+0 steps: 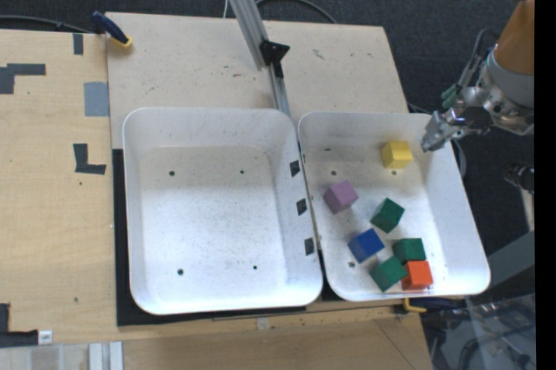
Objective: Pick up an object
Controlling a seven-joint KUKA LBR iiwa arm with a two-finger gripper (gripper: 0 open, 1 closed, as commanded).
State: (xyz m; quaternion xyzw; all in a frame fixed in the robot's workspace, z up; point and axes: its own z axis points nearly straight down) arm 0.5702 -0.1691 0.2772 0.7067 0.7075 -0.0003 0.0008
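Over right bin's point(452, 186) far rim: gripper point(434, 136), nothing between fingers; open or closed, cannot tell. Yellow cube point(396, 155) just beside it toward bin middle, nearest pick. Purple point(340, 195), blue point(366, 244), green point(387, 214), orange point(418, 274) cubes farther off, crowded, likely harder grabs.

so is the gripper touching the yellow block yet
Apart. In the camera view the gripper sits over the right bin's far right rim, and a strip of bare white bin floor separates it from the yellow block.
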